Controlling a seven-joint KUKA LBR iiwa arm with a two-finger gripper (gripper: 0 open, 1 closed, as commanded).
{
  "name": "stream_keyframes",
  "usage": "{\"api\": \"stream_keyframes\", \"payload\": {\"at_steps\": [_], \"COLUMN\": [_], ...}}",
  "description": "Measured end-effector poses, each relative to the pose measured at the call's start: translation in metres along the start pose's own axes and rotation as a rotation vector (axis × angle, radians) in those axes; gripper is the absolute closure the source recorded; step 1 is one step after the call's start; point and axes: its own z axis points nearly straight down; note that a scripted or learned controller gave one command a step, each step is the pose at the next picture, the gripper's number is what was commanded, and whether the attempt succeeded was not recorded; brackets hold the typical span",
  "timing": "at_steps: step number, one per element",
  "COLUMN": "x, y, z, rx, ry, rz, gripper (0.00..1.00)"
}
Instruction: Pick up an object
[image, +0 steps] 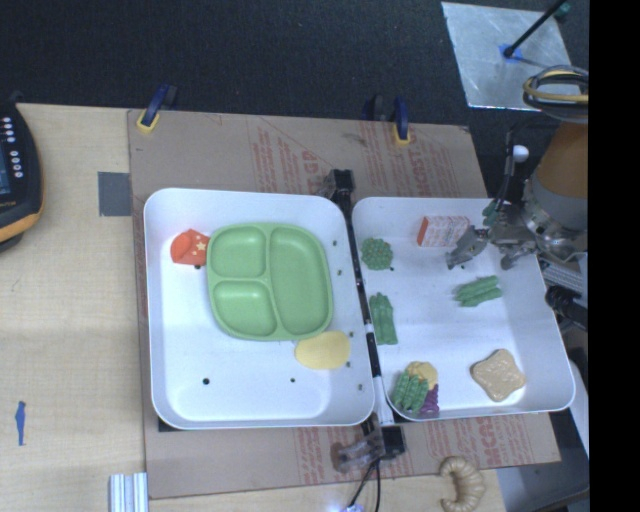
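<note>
My gripper (487, 250) hangs over the far right part of the right bin (440, 330), its grey fingers (462, 252) spread open with nothing between them. Just below it lies a green bean pod (478, 291). A white and orange box (441, 231) sits to its left. The same bin also holds a broccoli floret (377, 253), a long green vegetable (383, 318), a slice of toast (497, 373) and a clump of corn, greens and purple grapes (416, 388) in the near left corner.
The left bin (180, 390) holds a green divided plate (270, 280), a red piece (188, 247) at its far left and a yellow piece (322, 350) near the plate's front. A black pendant (15, 170) lies at the bench's left edge.
</note>
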Motion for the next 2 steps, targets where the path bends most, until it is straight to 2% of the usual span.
{"api": "stream_keyframes", "payload": {"at_steps": [1, 2], "x": [-0.039, -0.005], "y": [-0.015, -0.003], "z": [0.061, 0.075], "rx": [0.001, -0.011], "ry": [0.000, -0.006], "rz": [0.000, -0.005], "gripper": [0.00, 0.00]}}
